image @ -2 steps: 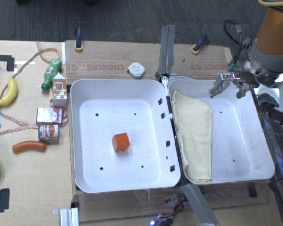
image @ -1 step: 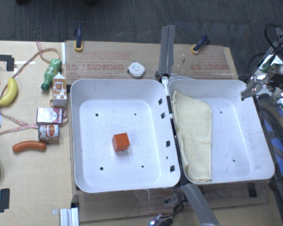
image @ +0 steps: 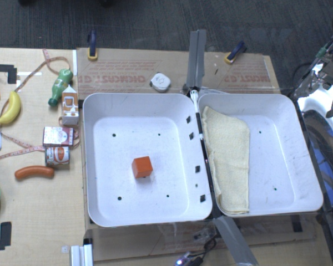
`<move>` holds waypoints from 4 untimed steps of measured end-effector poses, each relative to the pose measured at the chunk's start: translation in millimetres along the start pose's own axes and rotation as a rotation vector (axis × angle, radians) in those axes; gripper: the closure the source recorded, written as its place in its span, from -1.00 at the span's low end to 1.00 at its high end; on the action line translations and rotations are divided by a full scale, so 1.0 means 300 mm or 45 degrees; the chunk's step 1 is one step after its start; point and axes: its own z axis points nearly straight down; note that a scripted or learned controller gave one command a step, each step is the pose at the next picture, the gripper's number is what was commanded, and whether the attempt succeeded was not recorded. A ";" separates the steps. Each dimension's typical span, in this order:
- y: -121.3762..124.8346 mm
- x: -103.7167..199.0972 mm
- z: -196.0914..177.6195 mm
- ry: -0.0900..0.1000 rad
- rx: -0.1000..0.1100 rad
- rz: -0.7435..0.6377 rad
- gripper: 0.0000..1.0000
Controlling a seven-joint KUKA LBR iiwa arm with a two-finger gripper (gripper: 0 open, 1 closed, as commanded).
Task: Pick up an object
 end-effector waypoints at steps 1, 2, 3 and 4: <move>-0.229 -0.001 0.575 0.001 0.004 0.132 -1.00; -0.089 -0.137 0.469 0.002 -0.001 -0.211 -1.00; -0.231 -0.198 0.089 0.001 -0.001 0.184 -1.00; -0.178 0.066 0.167 -0.002 0.003 0.839 -1.00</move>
